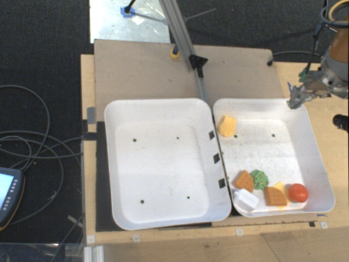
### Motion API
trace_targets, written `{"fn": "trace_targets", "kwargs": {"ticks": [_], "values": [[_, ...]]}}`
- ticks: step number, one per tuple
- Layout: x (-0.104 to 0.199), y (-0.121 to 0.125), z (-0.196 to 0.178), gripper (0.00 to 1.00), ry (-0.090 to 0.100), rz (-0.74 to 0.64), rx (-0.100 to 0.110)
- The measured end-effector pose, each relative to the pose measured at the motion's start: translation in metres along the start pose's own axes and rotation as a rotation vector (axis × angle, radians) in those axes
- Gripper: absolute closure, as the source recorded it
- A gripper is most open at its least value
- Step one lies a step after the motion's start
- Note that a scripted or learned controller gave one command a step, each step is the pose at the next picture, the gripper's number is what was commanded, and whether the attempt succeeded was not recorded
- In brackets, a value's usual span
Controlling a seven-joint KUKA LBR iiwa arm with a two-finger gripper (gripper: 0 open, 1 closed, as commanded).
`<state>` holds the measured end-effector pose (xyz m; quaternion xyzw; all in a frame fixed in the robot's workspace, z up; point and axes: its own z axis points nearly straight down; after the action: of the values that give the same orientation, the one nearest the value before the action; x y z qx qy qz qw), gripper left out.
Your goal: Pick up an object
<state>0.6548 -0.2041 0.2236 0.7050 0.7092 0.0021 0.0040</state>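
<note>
Two white bins sit side by side on a table. The claw [297,98] hovers over the right bin's [313,146] far right corner; I cannot tell its state. A yellow block [228,126] lies near that bin's far left. Along its near edge: waffle pieces [244,180], green lump [259,178], red ball [298,192], white block [246,200].

Both bins, left [120,146] and right [313,146], look like smooth white plastic, slightly satin. They sit on a matt brown board [142,70], cardboard or fibreboard by the look, over a pale wood bench [86,146]. Floor is dark rough carpet [38,37]. The red ball [298,192] is glossy; the yellow block [228,126] looks matt, kinda spongy.
</note>
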Motion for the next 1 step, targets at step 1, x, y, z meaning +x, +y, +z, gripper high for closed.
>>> {"fn": "trace_targets", "kwargs": {"ticks": [1], "values": [[0.0604,-0.0032,0.0061,1.0,0.005,-0.005,0.007]]}}
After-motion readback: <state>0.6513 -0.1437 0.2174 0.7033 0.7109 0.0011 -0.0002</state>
